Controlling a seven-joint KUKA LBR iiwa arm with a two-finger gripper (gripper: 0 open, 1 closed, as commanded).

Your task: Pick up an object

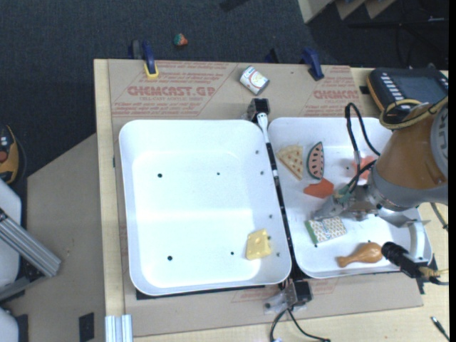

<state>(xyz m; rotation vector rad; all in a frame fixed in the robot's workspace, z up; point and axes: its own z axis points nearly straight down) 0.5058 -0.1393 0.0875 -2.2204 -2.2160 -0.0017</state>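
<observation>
1. Down at the near edge of your worktop (214,312), a cable and connector (288,301) sit between the two bins.
2. Your left bin (142,191) carries one yellow chunk (258,244) near its front right corner.
3. Your right bin (306,262) is the busy one: a pizza-slice toy (291,160), a watermelon slice (315,159), a red-orange piece (318,188), a green-and-white patterned block (327,229) and a brown drumstick (362,254).
4. Your end effector (344,204) is low in that right bin, just above the patterned block and beside the red-orange piece. Whether it is open or closed, you cannot tell from this angle; nothing is visibly gripped.
5. Likely target, judging by position: the patterned block. Expect it to be light, stiff and fairly slick, a small toy that could skid on the smooth bin floor.
6. Take it across its shorter sides, squarely, so it doesn't pop out sideways.
</observation>
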